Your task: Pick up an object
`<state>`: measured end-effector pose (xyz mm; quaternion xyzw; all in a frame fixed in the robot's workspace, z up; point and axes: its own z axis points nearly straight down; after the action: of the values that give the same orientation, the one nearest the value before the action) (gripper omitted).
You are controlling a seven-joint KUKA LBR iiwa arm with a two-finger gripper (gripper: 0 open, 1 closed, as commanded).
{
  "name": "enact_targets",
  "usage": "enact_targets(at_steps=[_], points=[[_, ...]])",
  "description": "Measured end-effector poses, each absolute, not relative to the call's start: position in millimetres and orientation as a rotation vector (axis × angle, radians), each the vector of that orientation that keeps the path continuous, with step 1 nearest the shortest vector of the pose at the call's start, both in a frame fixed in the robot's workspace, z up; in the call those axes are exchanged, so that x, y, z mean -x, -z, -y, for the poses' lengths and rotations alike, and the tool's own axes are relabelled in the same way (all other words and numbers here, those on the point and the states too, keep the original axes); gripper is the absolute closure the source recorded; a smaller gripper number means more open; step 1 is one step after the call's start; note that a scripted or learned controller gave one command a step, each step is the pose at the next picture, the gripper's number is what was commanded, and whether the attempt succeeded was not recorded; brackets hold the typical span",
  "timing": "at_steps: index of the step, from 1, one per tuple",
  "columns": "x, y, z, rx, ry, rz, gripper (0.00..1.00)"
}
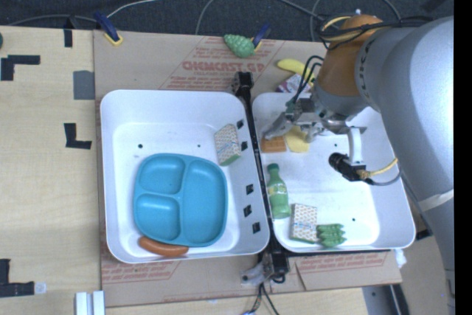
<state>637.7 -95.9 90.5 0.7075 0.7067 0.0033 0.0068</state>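
My gripper (pixel 293 123) hangs low over the far left corner of the right bin (pixel 383 221), below the grey arm and its orange band. Right under it lie a small orange block (pixel 273 145) and a yellow piece (pixel 299 143); the gripper's body partly covers them. I cannot tell whether it touches either one. Nearer the front of the same bin lie a green bottle (pixel 277 190), a patterned block (pixel 303 223) and a small green toy (pixel 331 234).
The left bin (pixel 118 122) holds a blue divided plate (pixel 181 199), an orange sausage (pixel 164 247) at its front wall and a patterned block (pixel 227 143). Behind the bins on the cardboard lie a green toy (pixel 240 45) and a yellow banana (pixel 291 65). The arm's bulk covers the right side.
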Motion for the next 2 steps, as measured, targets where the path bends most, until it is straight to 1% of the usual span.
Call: enact_targets(at_steps=[1, 2], points=[[-645.9, -89.2, 96.2, -2.217, -0.008, -2.221, 0.0], [-648.0, -90.3, 105.8, -2.215, -0.015, -2.221, 0.0]])
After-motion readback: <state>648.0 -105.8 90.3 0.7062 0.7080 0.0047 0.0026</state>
